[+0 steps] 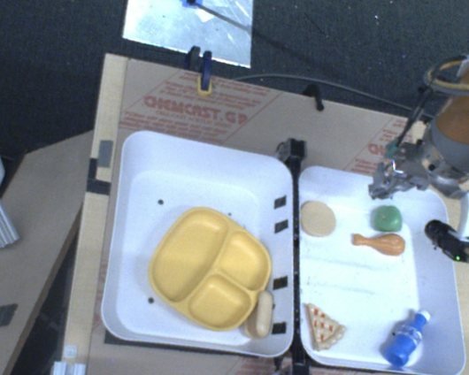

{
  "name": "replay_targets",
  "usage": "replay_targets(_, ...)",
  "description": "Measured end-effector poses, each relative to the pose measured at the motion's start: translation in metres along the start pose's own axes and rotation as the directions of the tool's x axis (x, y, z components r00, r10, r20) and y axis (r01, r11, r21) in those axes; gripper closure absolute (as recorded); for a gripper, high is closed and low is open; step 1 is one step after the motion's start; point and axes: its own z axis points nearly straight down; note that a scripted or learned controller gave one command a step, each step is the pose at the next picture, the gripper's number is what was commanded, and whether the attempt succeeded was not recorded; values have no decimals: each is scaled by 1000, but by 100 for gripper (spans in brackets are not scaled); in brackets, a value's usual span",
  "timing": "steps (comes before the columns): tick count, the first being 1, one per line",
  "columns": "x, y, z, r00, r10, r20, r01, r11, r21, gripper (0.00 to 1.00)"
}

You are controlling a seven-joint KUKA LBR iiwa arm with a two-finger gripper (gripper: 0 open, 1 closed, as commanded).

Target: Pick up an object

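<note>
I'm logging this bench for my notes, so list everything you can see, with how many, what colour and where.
White bins: two, side by side on the bench.
Divided plate: one, yellow, in the left bin.
Bread roll: one, pale tan, left bin, against the plate's lower right edge.
Round flat cookie: one, beige, upper left of the right bin.
Green object: one, rounded, upper right bin.
Drumstick: one, orange-brown, just below the green object.
Pizza slice: one, tan with red, lower right bin.
Bottle: one, blue with white cap, lower right corner of the right bin.
Clamp: one, blue and yellow, at the board's top edge.
Gripper: one, grey, above the green object.
</note>
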Motion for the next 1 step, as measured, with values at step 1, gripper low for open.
replay_targets(1, 3, -3, -64, 1000, 0, 0, 0, 1000, -2, 100)
